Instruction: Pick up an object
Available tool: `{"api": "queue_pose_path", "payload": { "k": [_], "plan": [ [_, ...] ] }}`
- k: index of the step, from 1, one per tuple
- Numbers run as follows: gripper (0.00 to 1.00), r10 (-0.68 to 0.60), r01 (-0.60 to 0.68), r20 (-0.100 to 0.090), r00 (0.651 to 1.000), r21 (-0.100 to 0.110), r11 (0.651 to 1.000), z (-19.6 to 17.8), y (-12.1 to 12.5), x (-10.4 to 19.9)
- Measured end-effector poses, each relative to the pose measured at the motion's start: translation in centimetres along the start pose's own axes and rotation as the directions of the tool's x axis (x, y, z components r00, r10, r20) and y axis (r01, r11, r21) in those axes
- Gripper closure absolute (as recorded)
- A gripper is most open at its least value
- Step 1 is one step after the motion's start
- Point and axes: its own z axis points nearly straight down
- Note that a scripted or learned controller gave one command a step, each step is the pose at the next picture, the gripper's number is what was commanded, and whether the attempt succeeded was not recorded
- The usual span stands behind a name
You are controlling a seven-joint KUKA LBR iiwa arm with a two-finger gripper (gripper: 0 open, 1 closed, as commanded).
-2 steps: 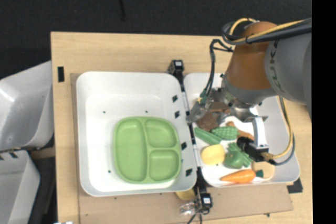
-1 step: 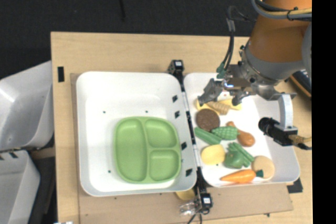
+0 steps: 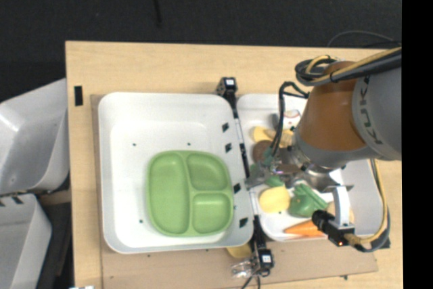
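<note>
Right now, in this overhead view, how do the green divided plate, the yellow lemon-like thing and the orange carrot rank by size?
1. Green divided plate, by far the largest.
2 and 3. Yellow lemon-like thing and orange carrot look too alike to rank; the carrot is longer but thinner, and partly hidden.

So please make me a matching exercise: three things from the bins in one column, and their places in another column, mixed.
Things:
1. green plate
2. carrot
3. lemon

Places:
A. near front edge of right bin
B. in left bin
C. in right bin, close to the divider between the bins

Pairs: 1-B, 2-A, 3-C
</note>
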Motion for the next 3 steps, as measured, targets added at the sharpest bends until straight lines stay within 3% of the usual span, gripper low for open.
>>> {"api": "queue_pose_path", "payload": {
  "k": [1,2,3],
  "plan": [
    [1.0,-0.001,0.001,0.001,1.0,-0.017,1.0,-1.8,0.4,0.0],
    [1.0,-0.014,0.014,-0.003,1.0,-0.023,1.0,-10.3,0.3,7.9],
    [1.0,-0.007,0.007,-0.003,1.0,-0.034,0.999,-28.8,0.0,9.2]
  ]
}}
